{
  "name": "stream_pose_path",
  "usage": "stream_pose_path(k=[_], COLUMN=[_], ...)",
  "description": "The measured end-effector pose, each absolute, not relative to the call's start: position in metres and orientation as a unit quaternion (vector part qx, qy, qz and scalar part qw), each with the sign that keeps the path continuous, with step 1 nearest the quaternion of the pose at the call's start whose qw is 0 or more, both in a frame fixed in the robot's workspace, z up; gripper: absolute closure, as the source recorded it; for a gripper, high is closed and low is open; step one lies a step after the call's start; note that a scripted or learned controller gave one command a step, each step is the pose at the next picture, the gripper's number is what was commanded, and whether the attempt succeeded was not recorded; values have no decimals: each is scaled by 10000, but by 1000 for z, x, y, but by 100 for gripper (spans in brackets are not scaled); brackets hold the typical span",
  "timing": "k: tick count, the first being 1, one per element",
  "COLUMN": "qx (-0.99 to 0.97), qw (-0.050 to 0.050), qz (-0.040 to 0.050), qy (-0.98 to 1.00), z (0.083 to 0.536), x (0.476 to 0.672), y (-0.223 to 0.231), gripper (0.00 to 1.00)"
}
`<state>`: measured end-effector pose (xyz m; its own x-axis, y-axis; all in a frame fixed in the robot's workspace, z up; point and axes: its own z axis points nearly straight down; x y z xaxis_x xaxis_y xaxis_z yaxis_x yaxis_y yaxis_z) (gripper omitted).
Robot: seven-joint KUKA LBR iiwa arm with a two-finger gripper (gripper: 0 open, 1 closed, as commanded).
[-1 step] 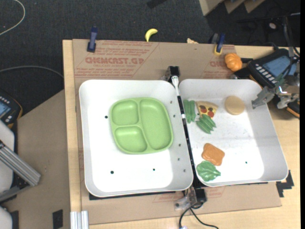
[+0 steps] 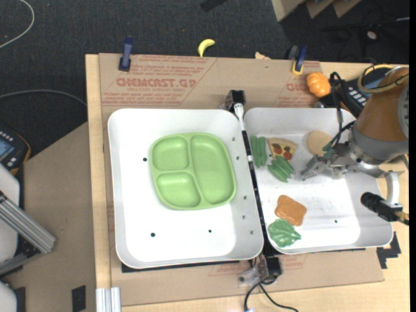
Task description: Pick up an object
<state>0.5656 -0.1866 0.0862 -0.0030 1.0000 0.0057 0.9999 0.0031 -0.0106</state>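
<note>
My gripper [image 2: 314,162] is low in the right bin [image 2: 338,229], near its middle, and the arm's orange-banded wrist [image 2: 383,119] comes in from the right. Its fingers stand apart, open, and nothing sits between them. Just left of the fingertips lie green bean pods [image 2: 281,168] and a pizza slice [image 2: 282,149]. A tan round piece [image 2: 317,140] lies just behind the gripper, partly hidden by it. Toward the front sit an orange-brown piece [image 2: 290,209] and a green leaf [image 2: 283,233].
The left bin [image 2: 130,194] holds a green divided plate [image 2: 192,170]. A black divider rail [image 2: 247,158] runs between the bins. A small orange toy [image 2: 318,83] and a yellow banana toy [image 2: 205,45] lie outside, behind the bins. Blue clamps [image 2: 125,54] hold the board.
</note>
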Motion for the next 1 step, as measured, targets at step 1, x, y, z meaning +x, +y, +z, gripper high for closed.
stream_pose_path(k=[1], qx=[-7053], qw=[47], qz=[5], qy=[-7089], z=[84], x=[526], y=[-108], gripper=[0])
